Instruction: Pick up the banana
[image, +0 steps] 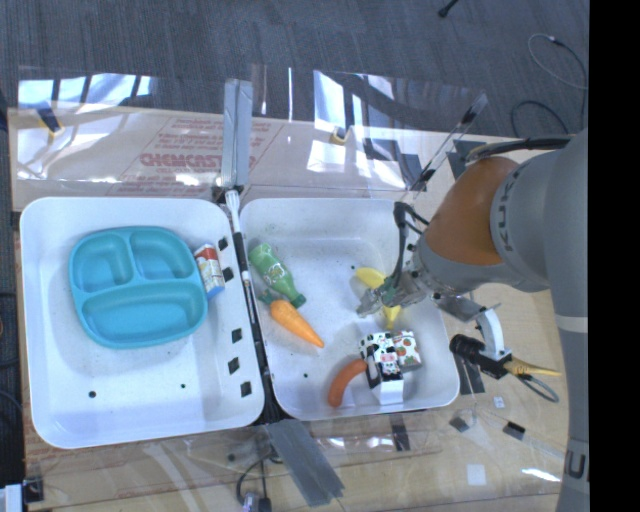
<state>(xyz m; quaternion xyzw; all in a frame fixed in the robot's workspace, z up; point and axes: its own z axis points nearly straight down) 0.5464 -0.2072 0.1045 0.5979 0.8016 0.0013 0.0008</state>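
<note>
From the overhead camera, the banana (373, 280) sits in the right bin (300, 215) toward its right wall, partly under the gripper (385, 298); can't tell how the jaws are set. It looks like a light, smooth toy, curved and a bit slippery, so I'd pinch across the middle. The milk carton (391, 358) just nearer crowds it, while the carrot (296, 322), green bottle (274, 272) and sausage (346, 381) sit clear to the left.
</note>
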